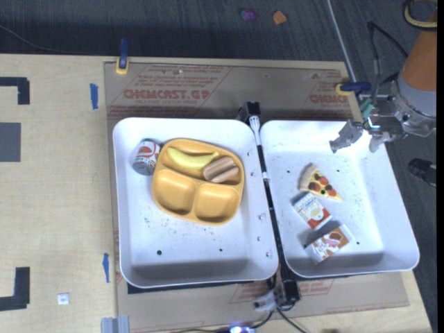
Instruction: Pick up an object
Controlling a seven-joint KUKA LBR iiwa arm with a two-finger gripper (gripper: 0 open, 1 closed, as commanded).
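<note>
While the pizza slice toy (318, 182) lies in the right bin (388, 255) above two small cartons (320, 226), the end effector (358, 137) hovers over that bin's far right corner, fingers spread and holding nothing, the arm reaching in from the tabletop's right edge.

You can read red print, roughly "CHEMCAST GP", on the brown board (229, 89) under the bins; other lettering blurs.
</note>
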